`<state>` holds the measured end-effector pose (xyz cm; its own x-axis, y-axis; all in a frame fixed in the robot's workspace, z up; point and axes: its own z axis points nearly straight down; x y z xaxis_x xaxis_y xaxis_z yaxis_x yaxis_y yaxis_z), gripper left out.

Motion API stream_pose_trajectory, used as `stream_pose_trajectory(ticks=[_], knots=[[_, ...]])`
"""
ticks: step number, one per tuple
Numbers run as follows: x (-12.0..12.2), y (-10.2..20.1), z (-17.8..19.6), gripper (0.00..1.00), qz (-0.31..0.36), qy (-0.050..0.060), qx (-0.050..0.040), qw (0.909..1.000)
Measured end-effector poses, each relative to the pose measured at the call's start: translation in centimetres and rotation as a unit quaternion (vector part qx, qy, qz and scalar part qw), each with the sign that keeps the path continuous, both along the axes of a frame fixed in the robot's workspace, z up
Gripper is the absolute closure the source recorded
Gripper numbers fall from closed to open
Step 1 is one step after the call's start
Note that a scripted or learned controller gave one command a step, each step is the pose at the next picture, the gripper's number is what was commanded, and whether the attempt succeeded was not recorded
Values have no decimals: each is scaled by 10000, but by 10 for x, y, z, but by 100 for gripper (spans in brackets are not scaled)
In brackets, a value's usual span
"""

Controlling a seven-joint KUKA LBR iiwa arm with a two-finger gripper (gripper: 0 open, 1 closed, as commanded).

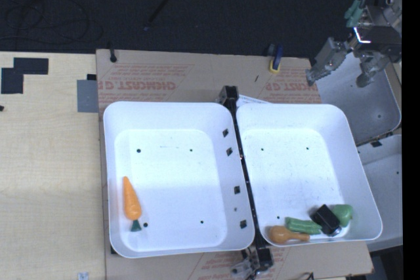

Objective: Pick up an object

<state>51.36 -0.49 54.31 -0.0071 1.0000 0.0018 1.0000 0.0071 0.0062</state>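
The gripper (341, 65) hangs at the upper right of the camera view, above and beyond the far right corner of the right bin (354, 141), well apart from every object; its two fingers appear spread, with nothing between them. Candidate objects lie as follows: an orange carrot (131, 201) alone near the left wall of the left bin (164, 116), and a cluster in the near right corner of the right bin, namely a black block (326, 218) resting against a green piece (341, 213), a long green vegetable (302, 226) and an orange pear-shaped item (286, 235) just beside it. In my judgement the approach has not yet begun. The cluster is nearer but crowded and tight to the bin wall, so fingers risk fouling the rim or neighbours. The carrot stands clear; closing across its narrow width, from directly above its thicker half, looks the sounder choice.
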Motion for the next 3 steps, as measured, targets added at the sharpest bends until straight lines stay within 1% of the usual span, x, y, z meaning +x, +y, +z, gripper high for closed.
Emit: stream_pose_trajectory(ticks=[1,2,3], knots=[[-42,-40,-310,0,-54,139,-5,9999],[-16,29,-258,0,-5,29,-4,10000],[4,-49,-222,0,-70,22,-24,10000]])
